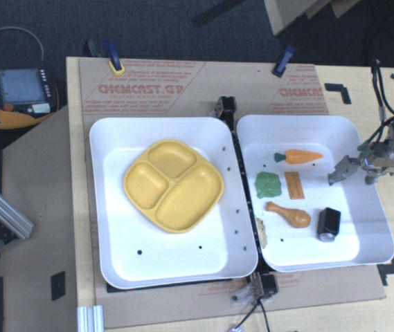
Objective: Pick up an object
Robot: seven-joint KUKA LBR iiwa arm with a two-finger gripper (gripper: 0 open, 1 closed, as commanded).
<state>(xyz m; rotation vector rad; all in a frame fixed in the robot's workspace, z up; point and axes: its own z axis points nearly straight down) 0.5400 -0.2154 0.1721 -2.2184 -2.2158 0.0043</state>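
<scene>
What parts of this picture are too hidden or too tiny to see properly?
- Gripper: in the camera view its fingers look small and blurry, so open or shut is unclear.
- Arm: cut off by the right edge.
- Black object in the right bin: too small to identify.
- Dark specks on the left bin floor: too tiny to identify.

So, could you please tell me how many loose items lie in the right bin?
5: carrot at the top, green piece and tan block mid-bin, drumstick below, black object lower right.
</scene>
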